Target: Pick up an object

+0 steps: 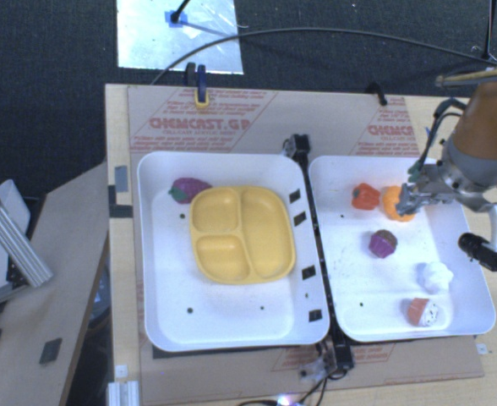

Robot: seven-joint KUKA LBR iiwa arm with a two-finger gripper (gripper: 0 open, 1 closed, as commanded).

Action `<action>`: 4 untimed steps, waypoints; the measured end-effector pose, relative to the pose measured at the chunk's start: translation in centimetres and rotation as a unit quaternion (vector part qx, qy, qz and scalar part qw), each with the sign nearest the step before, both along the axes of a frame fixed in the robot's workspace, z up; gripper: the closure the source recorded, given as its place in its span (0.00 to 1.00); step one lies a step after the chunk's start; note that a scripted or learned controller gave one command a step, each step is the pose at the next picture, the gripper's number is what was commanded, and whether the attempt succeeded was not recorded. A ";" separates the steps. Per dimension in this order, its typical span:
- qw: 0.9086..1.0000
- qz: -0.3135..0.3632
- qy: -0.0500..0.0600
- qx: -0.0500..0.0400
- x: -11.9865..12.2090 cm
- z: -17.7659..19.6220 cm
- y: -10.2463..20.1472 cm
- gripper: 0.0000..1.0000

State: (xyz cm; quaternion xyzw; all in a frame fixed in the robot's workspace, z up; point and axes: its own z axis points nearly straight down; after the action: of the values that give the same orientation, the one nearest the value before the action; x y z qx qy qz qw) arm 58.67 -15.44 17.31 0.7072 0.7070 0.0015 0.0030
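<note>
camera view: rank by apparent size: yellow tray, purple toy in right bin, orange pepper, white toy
1. yellow tray, by far largest.
2-4. purple toy, orange pepper and white toy look about alike; too close to rank.

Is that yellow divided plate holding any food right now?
No, it is empty. All three compartments of the yellow plate show bare yellow; the nearest item, a purple toy, lies beside its rim in the left bin.

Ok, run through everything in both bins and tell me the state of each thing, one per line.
Yellow divided plate: flat in left bin, compartments bare.
Purple toy: left bin, touching plate's rim.
Orange pepper: right bin, lying free.
Orange fruit: under the end effector.
Purple ball: free.
White lump: free.
Red-white toy: free.
</note>
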 end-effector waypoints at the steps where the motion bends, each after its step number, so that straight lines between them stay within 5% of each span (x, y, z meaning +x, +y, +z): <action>1: 1.000 0.002 -0.001 0.000 -0.3 6.4 0.0 1.00; 2: 1.000 0.003 -0.001 0.000 -0.1 11.9 0.0 1.00; 4: 1.000 0.005 0.003 0.002 -1.6 10.4 11.3 1.00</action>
State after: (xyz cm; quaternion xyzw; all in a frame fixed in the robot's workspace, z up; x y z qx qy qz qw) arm 57.04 -4.15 27.73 0.7036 0.7106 0.0008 -0.0006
